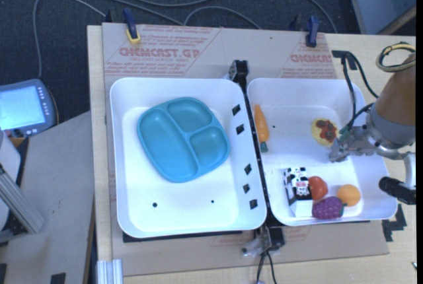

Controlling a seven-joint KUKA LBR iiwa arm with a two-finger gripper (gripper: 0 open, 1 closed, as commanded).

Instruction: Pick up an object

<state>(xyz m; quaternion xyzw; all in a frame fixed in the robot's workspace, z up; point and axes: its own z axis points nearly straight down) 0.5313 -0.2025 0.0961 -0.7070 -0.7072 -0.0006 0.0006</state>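
Gripper (341,147) sits low at the right bin's (291,88) right edge, just beside the pizza toy (324,131), finger state I cannot tell; nothing visibly lifted, so I log the pick as not yet done, grasp and lift remaining.

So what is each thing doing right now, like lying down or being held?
Blue plate: lying flat in the left bin.
Carrot: lying by the right bin's left wall.
Pizza toy: lying flat, next to the hand.
Cow toy, tomato, orange, grapes: bunched at the near edge, not held.
Hand: low in the right bin, holding nothing I can see.
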